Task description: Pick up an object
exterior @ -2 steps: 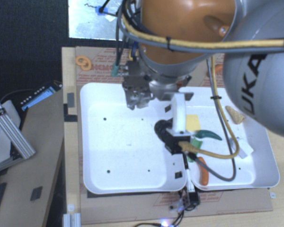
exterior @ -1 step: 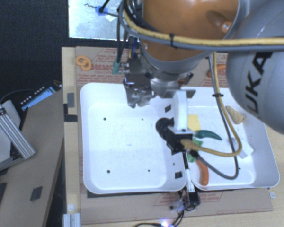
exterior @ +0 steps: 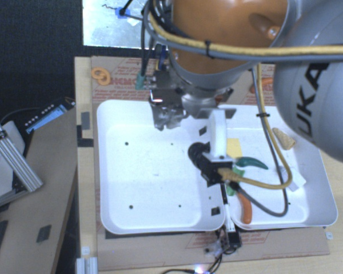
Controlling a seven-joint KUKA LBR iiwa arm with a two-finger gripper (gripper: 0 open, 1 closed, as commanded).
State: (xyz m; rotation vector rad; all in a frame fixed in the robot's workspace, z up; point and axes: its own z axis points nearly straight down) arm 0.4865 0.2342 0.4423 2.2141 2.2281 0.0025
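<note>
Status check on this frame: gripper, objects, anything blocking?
Gripper over left bin's far edge. Green item, yellow piece, orange item in right bin. Cables draped across them.

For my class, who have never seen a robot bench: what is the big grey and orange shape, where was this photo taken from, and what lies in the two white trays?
The big shape is a robot arm, grey with an orange band, reaching in from the right. The photo comes from one fixed camera above the bench, looking down at a slant. At the arm's end, its gripper hangs over the back of the left bin. Nothing can be seen held in it. The right bin holds small things: a yellow square piece, a green pepper-like toy, an orange carrot-like toy and a tan piece. Cables trail over that bin.
</note>
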